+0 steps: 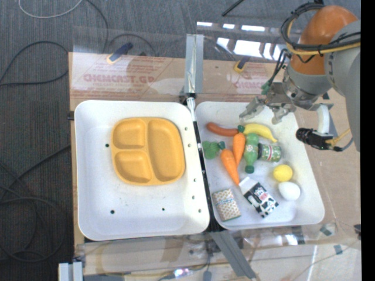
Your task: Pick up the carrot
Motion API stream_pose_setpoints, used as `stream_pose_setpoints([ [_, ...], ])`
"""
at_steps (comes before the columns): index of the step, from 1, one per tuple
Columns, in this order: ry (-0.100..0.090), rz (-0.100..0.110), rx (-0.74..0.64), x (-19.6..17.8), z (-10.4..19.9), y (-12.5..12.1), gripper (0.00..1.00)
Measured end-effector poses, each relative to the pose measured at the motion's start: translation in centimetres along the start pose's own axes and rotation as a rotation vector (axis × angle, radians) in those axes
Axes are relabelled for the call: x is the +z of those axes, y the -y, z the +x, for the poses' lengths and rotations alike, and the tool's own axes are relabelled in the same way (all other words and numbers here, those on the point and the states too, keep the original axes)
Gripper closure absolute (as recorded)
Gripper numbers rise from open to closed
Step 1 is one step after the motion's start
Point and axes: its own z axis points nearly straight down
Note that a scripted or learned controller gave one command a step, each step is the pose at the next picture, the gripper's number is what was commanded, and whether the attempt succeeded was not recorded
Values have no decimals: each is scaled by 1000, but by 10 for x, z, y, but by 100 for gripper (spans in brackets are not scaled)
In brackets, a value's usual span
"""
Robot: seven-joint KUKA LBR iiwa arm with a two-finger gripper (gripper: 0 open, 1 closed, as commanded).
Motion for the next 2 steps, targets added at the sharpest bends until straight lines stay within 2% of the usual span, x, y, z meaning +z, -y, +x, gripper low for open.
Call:
stream_pose_setpoints([
  [1,0,0,0,0,0,0,0],
  [2,1,-3,-148,89,32,10,0],
])
